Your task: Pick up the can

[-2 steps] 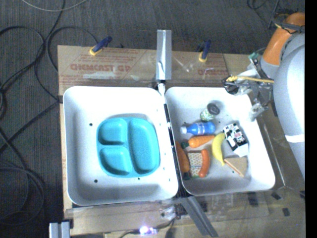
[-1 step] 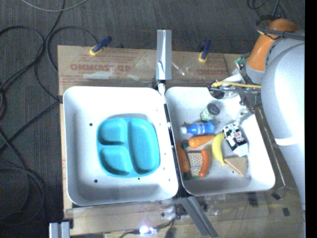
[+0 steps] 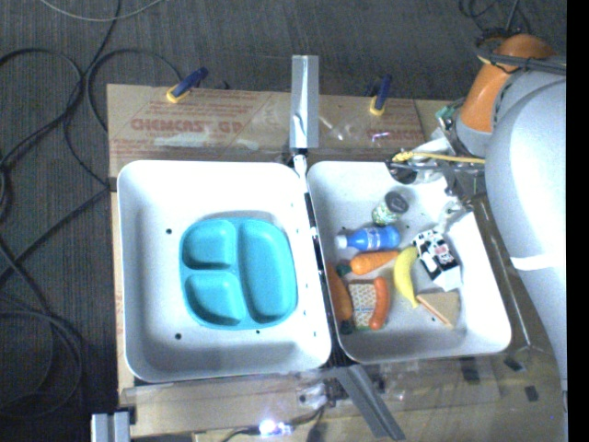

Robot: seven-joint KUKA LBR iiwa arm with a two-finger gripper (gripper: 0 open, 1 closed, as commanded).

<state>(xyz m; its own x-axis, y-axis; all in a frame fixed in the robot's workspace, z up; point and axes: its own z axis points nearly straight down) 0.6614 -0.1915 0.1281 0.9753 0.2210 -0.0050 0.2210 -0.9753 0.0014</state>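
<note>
Right now the can (image 3: 391, 207) lies in the right bin (image 3: 492, 334), toward its far side, just above the blue bottle (image 3: 370, 239) and the carrot (image 3: 375, 262). It looks small, rigid and light, with a dark round end facing up; its smooth curved wall could slip, so a grip across the body seems the best hold. The arm (image 3: 529, 155) hangs over the bin's right edge. How its gripper stands I cannot tell. The left bin (image 3: 138, 274) holds a blue divided tray (image 3: 239, 272).
</note>
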